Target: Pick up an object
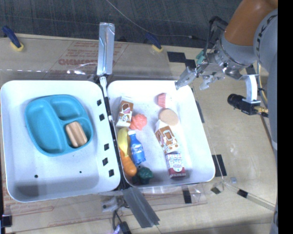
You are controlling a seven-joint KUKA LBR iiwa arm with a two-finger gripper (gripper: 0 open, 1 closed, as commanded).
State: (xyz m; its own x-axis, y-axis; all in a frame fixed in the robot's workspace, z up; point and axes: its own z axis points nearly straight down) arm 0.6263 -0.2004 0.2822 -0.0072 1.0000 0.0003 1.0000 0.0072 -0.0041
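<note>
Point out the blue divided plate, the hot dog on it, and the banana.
blue divided plate (45, 121): camera view, bare left compartment.
hot dog (76, 133): camera view, middle of bun.
banana (122, 140): camera view, yellow midsection.

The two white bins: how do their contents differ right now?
The left bin holds one blue divided plate with a hot dog in a compartment. The right bin holds many loose items, among them small cartons, a banana and a blue bottle. The gripper hangs over the right bin's far corner, away from the left bin. Both are shallow and white.
</note>
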